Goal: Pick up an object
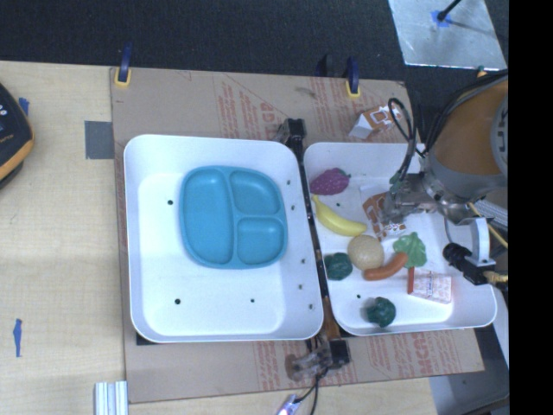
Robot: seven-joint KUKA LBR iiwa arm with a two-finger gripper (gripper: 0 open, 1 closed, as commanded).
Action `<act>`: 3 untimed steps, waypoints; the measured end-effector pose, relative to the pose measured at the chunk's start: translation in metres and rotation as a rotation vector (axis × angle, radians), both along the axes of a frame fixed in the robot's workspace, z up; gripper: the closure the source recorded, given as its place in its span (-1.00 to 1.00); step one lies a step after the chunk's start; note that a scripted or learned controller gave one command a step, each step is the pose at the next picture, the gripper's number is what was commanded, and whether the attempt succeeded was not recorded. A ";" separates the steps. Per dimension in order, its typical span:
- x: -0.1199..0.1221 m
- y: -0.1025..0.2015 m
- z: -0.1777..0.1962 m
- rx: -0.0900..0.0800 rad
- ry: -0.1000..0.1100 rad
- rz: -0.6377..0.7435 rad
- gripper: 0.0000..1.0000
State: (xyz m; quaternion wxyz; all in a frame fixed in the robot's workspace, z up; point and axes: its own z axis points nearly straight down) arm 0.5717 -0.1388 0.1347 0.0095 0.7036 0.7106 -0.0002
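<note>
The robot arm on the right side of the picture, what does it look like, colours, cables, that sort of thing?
The arm is bulky and rounded: a grey body with a broad orange band above the wrist. A black cable loops out beside it. At its end sits the claw, a compact cluster of grey and dark metal parts. Its finer details are too blurred to make out.

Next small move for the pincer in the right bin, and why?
Probably a short straight descent, then try a grasp. The pincer sits over the upper middle of the right bin, above a small brown-and-white packet, and nothing is visibly held. The banana and beige ball lie close on its left, so sideways travel risks nudging them.
</note>
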 end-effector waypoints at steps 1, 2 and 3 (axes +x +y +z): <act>0.000 0.000 0.000 0.000 0.000 0.000 -1.00; 0.041 -0.002 -0.043 0.013 0.017 -0.004 -1.00; 0.042 -0.003 -0.032 0.011 0.016 -0.002 1.00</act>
